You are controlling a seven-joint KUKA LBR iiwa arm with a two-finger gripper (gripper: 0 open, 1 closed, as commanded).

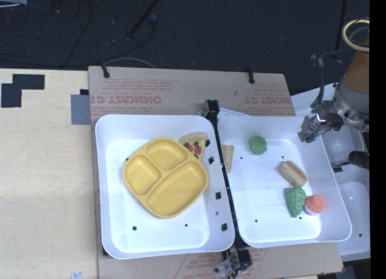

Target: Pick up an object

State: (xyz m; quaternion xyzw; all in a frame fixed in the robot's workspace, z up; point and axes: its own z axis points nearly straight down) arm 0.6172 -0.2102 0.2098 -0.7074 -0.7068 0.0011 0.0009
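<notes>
Judging by looks, the bun seems light and soft, best pinched across; the gripper's state cannot be told.

A light wooden bench carries a cardboard sheet bearing two white bins.
</notes>
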